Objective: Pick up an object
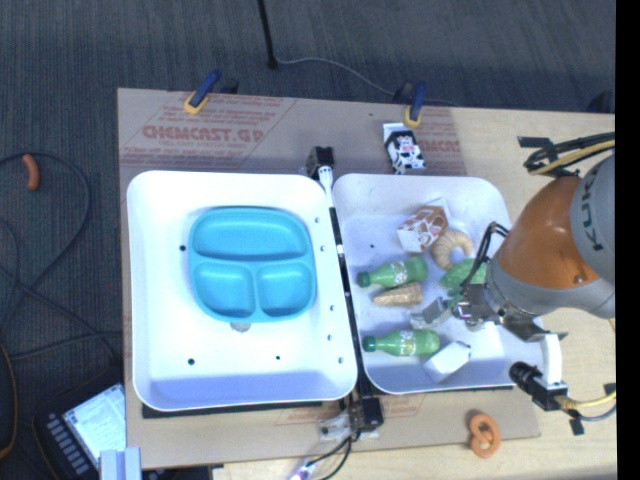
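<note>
Bottle (402,343) is my pick for this try: a small green one lying flat in the right bin (380,193), just left of and a little below the gripper (452,311) as my overhead camera sees it. I judge it light, stiff and slick, a toy plastic piece that will roll if nudged on its side. Its long axis runs almost straight left to right, pale cap end pointing away from the gripper. I would close across the belly, at right angles to that axis, not on the thin neck.

From the same camera, the gripper hangs low in the right bin, under the orange band of the arm (545,248). I cannot tell how far its jaws stand apart, and I see nothing clearly between them. Just above-left of it lie a cone (397,295) and a second bottle (394,272), both also lying roughly left to right; a doughnut (452,242) sits further above. A white block (447,360) lies just below the gripper, near the first bottle's base. Well off to the left, the other bin holds a blue tray (250,264).
</note>
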Robot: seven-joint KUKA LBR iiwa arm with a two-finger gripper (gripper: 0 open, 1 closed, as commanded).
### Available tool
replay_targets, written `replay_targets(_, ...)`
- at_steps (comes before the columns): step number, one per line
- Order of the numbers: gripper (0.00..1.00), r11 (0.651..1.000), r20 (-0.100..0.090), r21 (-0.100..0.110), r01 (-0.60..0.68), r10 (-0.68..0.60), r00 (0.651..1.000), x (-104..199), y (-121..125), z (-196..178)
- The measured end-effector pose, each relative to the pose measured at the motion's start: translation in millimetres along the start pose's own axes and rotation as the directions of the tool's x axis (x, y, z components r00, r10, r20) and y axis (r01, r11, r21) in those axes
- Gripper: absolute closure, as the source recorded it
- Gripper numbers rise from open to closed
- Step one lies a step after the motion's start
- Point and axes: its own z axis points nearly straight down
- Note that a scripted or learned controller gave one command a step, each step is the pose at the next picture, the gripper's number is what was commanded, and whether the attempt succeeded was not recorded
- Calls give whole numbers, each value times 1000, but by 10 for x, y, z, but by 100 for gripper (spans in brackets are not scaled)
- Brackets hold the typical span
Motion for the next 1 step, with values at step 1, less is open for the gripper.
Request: replay_targets(1, 100, 1000, 4, -3, -2, 2, 1000, -17, 7, -102)
